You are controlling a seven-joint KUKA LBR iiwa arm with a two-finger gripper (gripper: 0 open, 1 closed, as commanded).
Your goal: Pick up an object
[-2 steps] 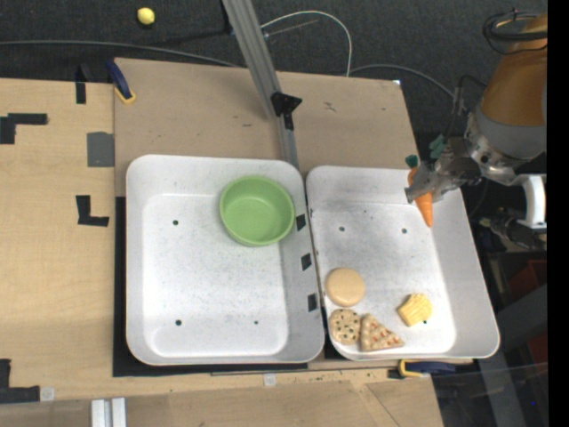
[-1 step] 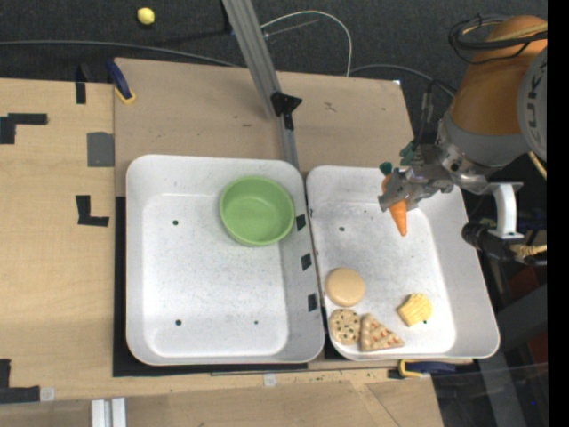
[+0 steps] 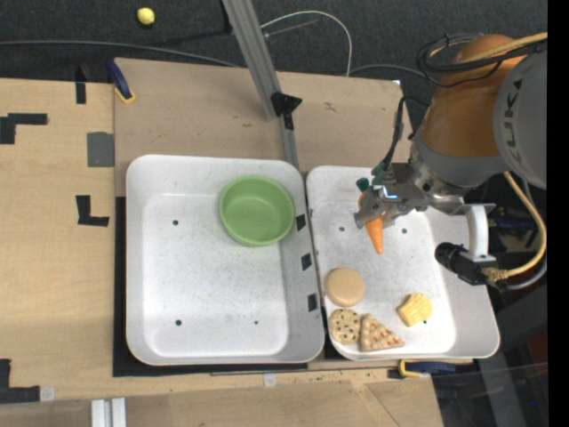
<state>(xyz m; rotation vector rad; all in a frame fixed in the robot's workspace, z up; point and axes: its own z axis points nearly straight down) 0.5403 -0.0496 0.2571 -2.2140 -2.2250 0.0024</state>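
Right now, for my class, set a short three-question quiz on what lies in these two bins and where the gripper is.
1. True or false: the green bowl sits in the left bin.
2. Which item lies directly under the gripper? A) carrot B) round bun C) pizza slice
3. Fill in: the yellow toy lies in the ____ bin.

Key: 1 true; 2 A; 3 right.
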